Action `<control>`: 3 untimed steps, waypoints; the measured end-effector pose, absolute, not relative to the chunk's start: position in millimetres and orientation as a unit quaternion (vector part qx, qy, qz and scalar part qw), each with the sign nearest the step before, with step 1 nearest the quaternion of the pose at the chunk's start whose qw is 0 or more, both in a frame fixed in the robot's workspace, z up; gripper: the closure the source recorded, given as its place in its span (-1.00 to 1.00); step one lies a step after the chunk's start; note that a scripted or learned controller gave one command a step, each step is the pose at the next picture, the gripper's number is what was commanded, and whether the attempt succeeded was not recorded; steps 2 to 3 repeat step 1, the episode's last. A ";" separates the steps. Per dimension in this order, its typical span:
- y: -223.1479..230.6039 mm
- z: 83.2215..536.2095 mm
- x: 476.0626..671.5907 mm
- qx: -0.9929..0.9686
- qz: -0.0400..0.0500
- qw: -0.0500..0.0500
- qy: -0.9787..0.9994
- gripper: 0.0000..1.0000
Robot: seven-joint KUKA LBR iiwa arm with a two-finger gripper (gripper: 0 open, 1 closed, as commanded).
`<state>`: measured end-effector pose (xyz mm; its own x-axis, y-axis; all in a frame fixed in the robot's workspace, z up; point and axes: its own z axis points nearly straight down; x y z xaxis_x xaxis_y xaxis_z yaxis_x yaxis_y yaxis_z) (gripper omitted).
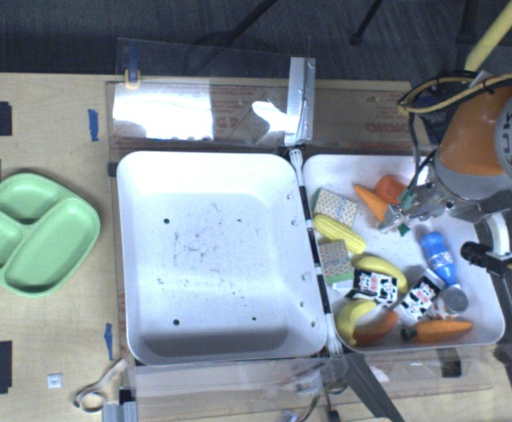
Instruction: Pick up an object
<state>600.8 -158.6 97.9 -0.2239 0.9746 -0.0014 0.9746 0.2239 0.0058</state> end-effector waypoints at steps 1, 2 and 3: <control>-93.7 183.6 641.7 0.658 0.002 0.001 0.753 1.00; -93.7 183.6 641.7 0.658 0.002 0.001 0.753 1.00; -93.7 183.6 641.7 0.658 0.002 0.001 0.753 1.00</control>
